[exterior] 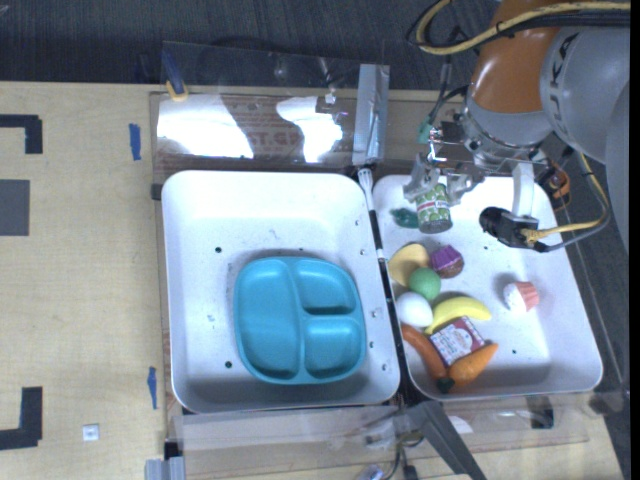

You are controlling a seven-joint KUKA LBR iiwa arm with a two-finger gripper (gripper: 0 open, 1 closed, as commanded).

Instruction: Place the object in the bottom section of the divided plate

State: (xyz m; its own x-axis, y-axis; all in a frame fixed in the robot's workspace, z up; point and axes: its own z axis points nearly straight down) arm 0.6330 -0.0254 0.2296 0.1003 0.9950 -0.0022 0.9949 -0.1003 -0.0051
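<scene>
1. Camera view. Grey arm with an orange band enters from the right, wrist over the back of the right bin.
2. Gripper hangs over the back-left corner of that bin. Fingers stand close either side of a small can with a green and white label; the can's top sits between them, so it appears gripped. How far apart the fingers are cannot be read finely.
3. Just left of the fingers: a small teal scrap on the bin floor.
4. Below the fingers, toward the front: a cluster of toy foods, touching or nearly so — purple onion, green ball, white egg, banana, red packet, carrot.
5. Right of the fingers: a black part on the arm's cable; farther front-right, a small pink and white piece, apart from the cluster.
6. Well left of the fingers: left bin holding a blue divided plate, sections bare.
</scene>
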